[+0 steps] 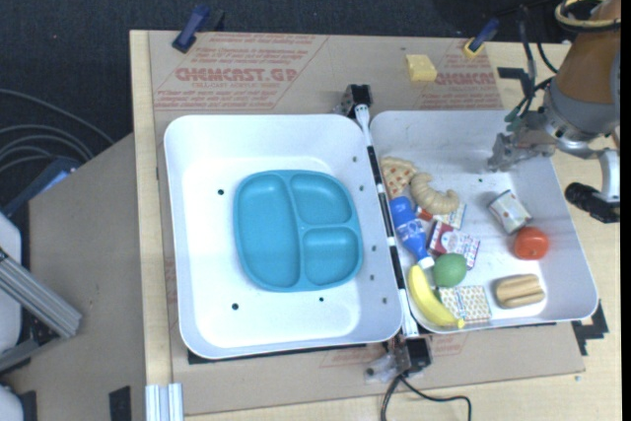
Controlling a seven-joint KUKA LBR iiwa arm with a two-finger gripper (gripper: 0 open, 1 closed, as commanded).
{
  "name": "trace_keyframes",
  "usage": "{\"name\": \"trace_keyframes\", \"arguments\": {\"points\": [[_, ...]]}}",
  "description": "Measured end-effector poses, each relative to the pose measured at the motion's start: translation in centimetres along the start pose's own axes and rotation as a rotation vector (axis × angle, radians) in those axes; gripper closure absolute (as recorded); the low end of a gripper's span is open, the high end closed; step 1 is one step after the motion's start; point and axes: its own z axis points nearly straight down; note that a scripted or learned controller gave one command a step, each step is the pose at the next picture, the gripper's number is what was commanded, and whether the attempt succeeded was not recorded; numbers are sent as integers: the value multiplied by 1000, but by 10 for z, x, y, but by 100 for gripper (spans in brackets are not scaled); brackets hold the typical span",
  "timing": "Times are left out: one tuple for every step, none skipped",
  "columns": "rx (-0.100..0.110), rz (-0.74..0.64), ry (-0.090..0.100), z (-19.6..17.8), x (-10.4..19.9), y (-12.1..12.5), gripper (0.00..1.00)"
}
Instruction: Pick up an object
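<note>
Nothing lifted yet: gripper [512,150] low over the bare upper part of the right bin [434,128], finger state impossible to tell at this size. Nearest candidates, small grey-white box [509,209] and tomato [530,243], lying just below, untouched. Descent, grasp and lift all left to do.

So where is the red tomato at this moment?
In the camera view, the red tomato lies in the right bin, near its right wall, just below the small grey can and above the bread roll.
</note>
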Motion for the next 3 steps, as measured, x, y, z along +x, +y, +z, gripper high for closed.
{"name": "trace_keyframes", "arguments": {"points": [[1,0,1,0,0,0,0],[-2,0,-1,-10,0,1,100],[-2,0,0,-10,0,0,0]]}}
